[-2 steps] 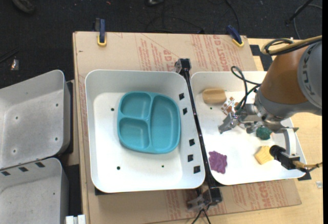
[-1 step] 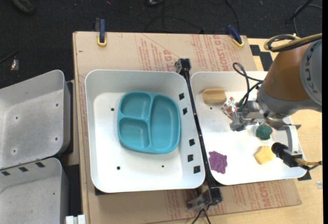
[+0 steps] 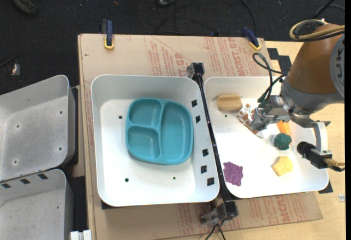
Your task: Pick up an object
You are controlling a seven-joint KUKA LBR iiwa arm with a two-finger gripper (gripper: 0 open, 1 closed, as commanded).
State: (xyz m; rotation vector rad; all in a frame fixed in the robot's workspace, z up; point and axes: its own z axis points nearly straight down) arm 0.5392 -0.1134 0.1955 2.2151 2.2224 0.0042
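**Arm low over right bin, gripper among the small objects**

Reaching in from the right: grey arm with its orange band bulking above the wrist, bent down over the right bin. Wrist tilted toward the bin's upper middle, gripper low over the bin floor, next to a small multicoloured object lying at its tip. Finger spacing hidden by the wrist body and clutter; cannot tell how far open, nor whether anything is held.

Scattered in the right bin:
- tan, bread-like piece near the upper left, just beside the multicoloured object
- small orange piece just right of the gripper, partly covered by the arm
- dark green lump just below the orange piece
- yellow ridged piece lower right, near the green lump
- purple grape-like cluster lower left, well apart from the gripper

Black attachment with cable hanging off the arm over the bin's right edge.

Left bin holding a teal divided plate, three compartments, lying flat near the centre. Both bins side by side on a cardboard-covered bench, clamped at the far edge.
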